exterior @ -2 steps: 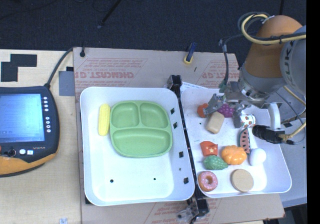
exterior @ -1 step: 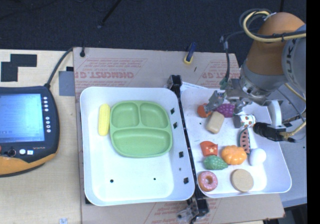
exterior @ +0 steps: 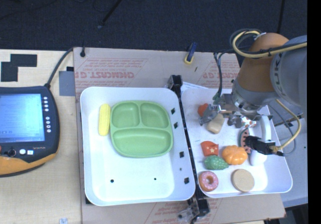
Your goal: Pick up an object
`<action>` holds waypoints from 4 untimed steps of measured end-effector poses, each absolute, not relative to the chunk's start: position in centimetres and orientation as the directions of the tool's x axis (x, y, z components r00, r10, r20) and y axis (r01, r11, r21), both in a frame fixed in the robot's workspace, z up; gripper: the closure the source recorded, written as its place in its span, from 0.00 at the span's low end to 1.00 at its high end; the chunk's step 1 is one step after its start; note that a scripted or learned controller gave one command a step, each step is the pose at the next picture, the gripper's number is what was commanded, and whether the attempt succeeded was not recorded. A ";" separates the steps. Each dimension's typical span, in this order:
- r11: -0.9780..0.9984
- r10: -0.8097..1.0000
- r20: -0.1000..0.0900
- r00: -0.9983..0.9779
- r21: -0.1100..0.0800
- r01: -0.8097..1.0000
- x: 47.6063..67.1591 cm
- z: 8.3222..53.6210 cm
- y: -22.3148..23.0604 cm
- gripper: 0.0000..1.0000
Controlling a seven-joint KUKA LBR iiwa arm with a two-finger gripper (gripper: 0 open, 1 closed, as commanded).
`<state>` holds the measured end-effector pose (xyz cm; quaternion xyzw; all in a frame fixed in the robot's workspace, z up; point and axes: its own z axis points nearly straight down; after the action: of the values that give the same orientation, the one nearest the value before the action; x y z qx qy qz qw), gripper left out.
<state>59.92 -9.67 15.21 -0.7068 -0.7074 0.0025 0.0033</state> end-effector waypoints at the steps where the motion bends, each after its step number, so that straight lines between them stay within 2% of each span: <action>1: 0.000 1.000 0.001 0.000 -0.006 1.000 59.9 11.0 -9.3 0.00; 2: -0.001 1.000 0.001 0.001 -0.006 1.000 59.8 8.6 -9.2 0.00; 3: -0.006 1.000 0.002 0.006 -0.007 1.000 59.8 9.7 -9.3 1.00; 4: -0.005 1.000 0.000 0.005 -0.001 1.000 59.8 15.3 -10.3 1.00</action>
<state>59.81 -10.26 15.34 -0.7088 -0.7054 0.0003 0.0002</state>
